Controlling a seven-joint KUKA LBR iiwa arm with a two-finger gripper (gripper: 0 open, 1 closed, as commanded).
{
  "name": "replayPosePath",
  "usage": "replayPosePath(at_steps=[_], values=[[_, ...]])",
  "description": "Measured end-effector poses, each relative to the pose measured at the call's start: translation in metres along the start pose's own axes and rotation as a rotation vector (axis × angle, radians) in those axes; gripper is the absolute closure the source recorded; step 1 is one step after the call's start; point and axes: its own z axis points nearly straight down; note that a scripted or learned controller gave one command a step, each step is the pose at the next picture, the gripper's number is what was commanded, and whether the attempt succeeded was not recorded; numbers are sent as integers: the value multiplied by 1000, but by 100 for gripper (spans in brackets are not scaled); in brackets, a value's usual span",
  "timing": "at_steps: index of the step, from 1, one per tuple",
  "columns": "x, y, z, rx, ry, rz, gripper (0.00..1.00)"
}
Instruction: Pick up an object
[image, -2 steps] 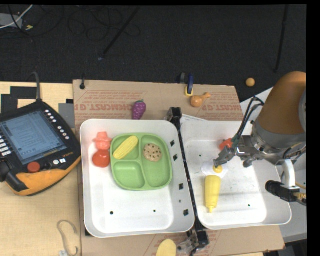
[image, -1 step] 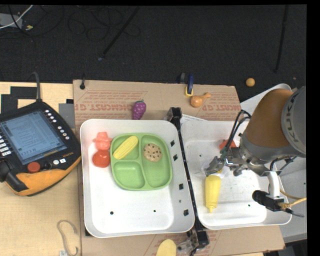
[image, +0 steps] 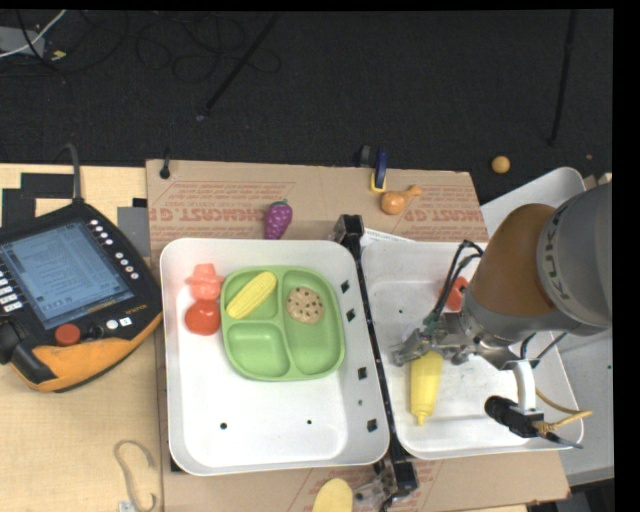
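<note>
Far left, at nine o'clock on the bench: a tablet controller (image: 65, 290) with an orange rim; a metal hook (image: 135, 470) lies below it at seven o'clock.

Left bin (image: 262, 435): a green divided plate (image: 280, 350) sits in its upper half; a corn cob (image: 249, 293) lies tilted in the plate's ten-o'clock compartment; a cookie (image: 304, 304) in the one-o'clock compartment; a pink and red toy (image: 203, 299) stands just beside the plate at its nine o'clock.

On the cardboard behind the bins, at twelve o'clock: purple grapes (image: 278, 217); further right an orange pear (image: 397, 199); a small orange ball (image: 500, 164) well beyond, on the dark floor. A yellow lemon (image: 333, 494) lies at six o'clock, in front of the bins.

Right bin (image: 400, 285): a yellow squash (image: 425, 385) lies near its front wall, long axis pointing six o'clock; the gripper (image: 428, 343) hangs right at the squash's twelve-o'clock end; whether its claw is spread or closed, or grips anything, cannot be told; a red object (image: 456, 293) shows partly behind the arm.
</note>
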Motion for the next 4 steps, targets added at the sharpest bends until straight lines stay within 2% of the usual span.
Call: replayPosePath(at_steps=[1,2,3,4], values=[[-2,0,-13,-1,0,8,100],[-11,-4,-71,-6,-1,7,100],[-2,0,-127,-7,-1,0,100],[-3,0,-144,-5,-1,0,100]])
